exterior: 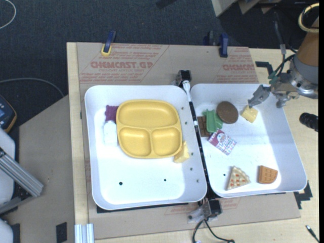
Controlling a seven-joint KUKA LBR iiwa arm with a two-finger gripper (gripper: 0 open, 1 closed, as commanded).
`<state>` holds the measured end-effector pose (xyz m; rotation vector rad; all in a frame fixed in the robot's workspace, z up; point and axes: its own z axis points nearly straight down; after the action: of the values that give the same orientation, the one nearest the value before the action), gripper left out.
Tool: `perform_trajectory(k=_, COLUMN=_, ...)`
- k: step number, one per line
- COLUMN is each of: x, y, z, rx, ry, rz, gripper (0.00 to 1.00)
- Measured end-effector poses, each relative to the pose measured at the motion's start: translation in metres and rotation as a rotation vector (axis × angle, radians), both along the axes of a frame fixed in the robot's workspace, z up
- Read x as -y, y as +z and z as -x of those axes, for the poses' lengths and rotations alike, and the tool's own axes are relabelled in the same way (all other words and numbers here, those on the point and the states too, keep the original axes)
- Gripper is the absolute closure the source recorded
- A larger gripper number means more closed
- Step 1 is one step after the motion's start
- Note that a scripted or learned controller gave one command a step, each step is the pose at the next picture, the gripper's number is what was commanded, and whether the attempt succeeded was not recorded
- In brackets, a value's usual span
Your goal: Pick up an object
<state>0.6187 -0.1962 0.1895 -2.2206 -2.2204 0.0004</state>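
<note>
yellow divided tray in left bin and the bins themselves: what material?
Yellow tray: looks like moulded plastic, matte to satin; uniform colour, rounded compartment edges, soft highlights. Bins: likely thin formed white plastic, smooth and slightly glossy, with rounded corners and a shallow lip. Could be coated metal; the view can't rule that out.

Robotics lab: clamped test board [152,65], loose cables [30,82], carpet [50,14].

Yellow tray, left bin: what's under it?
A purple item and a white one poke out from under the yellow tray; the rest is covered.
</note>
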Motion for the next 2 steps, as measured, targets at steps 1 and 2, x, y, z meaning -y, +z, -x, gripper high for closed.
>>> perform_trajectory(k=1, x=-0.005, y=-0.044, z=-0.003, rx=-0.005, ry=0.002, rz=-0.001, gripper=0.0)
perform_trajectory(k=2, x=-0.003, y=-0.088, z=-0.007, rx=-0.004, ry=0.003, rz=-0.001, gripper=0.0)
